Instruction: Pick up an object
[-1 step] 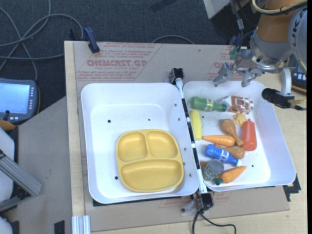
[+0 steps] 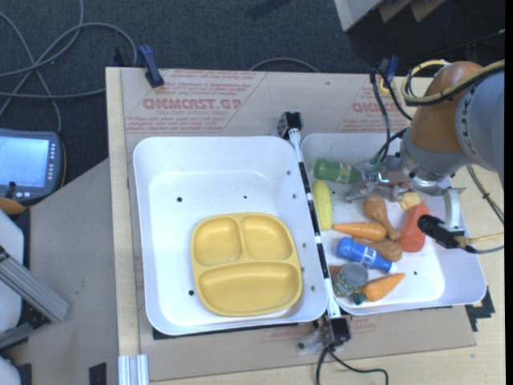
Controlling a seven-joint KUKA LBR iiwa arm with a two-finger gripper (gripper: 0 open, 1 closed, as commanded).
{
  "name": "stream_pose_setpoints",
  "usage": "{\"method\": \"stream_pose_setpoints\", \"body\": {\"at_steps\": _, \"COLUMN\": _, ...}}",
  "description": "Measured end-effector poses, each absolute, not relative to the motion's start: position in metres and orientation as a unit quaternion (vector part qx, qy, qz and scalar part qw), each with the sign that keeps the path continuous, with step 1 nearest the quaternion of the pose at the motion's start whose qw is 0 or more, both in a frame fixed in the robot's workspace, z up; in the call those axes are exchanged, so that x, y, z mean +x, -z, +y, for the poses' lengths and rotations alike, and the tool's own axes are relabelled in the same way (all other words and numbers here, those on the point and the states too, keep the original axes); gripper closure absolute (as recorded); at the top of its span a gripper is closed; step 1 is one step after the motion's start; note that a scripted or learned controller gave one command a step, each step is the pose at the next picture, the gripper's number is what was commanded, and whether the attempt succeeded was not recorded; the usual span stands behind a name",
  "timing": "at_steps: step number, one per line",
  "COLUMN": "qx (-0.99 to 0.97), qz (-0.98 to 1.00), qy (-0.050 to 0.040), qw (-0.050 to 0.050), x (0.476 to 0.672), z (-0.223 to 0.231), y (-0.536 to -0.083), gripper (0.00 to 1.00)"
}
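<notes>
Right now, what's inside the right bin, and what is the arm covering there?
The right bin holds a green bottle, corn cob, two carrots, blue bottle, red piece and a brown drumstick-shaped toy. The arm hides the bin's upper right corner.

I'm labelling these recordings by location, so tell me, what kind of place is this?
Probably a robotics lab or test bench, not a kitchen. A grey and orange arm reaches over two white bins clamped to a cardboard-covered bench, the food looks like plastic toys, and cables trail across the carpet beside a handheld control screen.
</notes>
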State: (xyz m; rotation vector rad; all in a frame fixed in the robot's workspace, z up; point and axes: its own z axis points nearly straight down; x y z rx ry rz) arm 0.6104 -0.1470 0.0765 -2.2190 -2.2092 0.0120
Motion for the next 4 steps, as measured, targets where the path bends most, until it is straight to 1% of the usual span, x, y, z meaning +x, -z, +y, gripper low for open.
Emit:
{"method": "stream_pose_setpoints", "body": {"at_steps": 1, "qx": -0.707, "qz": -0.707, "qy": 0.0007, "qw": -0.001, "x": 0.616, "z": -0.145, "y": -0.095, "gripper": 1.00}}
{"method": "stream_pose_setpoints", "body": {"at_steps": 2, "qx": -0.708, "qz": -0.706, "qy": 0.0027, "qw": -0.005, "x": 0.561, "z": -0.149, "y": -0.221, "gripper": 1.00}}
{"method": "stream_pose_setpoints", "body": {"at_steps": 3, "qx": -0.707, "qz": -0.707, "qy": 0.0002, "qw": -0.001, "x": 0.561, "z": -0.148, "y": -0.212, "gripper": 0.00}}
{"method": "stream_pose_setpoints", "body": {"at_steps": 4, "qx": -0.707, "qz": -0.707, "qy": -0.0014, "qw": 0.004, "x": 0.530, "z": -0.125, "y": -0.078, "gripper": 0.00}}
